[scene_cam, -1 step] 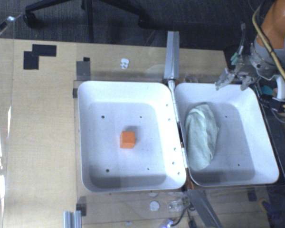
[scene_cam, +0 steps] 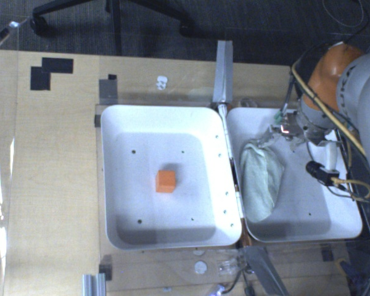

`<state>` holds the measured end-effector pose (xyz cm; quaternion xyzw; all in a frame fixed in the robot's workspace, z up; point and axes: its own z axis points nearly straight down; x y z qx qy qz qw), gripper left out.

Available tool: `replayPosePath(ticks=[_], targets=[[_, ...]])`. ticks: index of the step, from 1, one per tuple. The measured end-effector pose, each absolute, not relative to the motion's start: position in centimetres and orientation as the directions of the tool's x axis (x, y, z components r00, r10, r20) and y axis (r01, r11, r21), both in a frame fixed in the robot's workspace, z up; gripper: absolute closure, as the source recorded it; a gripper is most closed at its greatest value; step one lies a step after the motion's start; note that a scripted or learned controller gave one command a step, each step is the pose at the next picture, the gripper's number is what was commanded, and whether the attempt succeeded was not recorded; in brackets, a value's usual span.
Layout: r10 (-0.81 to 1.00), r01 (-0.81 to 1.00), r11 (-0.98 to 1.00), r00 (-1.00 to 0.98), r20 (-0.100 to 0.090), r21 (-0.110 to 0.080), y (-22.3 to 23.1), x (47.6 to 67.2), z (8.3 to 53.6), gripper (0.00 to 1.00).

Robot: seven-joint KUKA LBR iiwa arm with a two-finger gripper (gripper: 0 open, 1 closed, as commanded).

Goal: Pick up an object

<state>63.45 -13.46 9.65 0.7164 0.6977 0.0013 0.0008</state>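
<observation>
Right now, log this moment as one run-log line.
arm: over right bin | gripper: at cloth's top end | orange block: left bin, untouched

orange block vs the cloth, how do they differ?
The orange block is a small, bright cube with sharp edges; the cloth is much larger, pale grey-green, soft and crumpled into a long heap. The block lies alone near the middle of the left bin; the cloth lies in the right bin against its left wall, with the gripper at its top end. Both rest on a bin floor.
</observation>
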Motion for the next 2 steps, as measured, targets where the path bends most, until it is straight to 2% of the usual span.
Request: replayPosePath(ticks=[1, 2], targets=[[1.000, 1.000, -0.024, 0.024, 0.003, 0.003, -13.3, 63.6, 10.4, 1.00], [0.956, 0.956, -0.293, 0.293, 0.000, -0.003, -11.7, 62.4, 9.9, 1.00]])
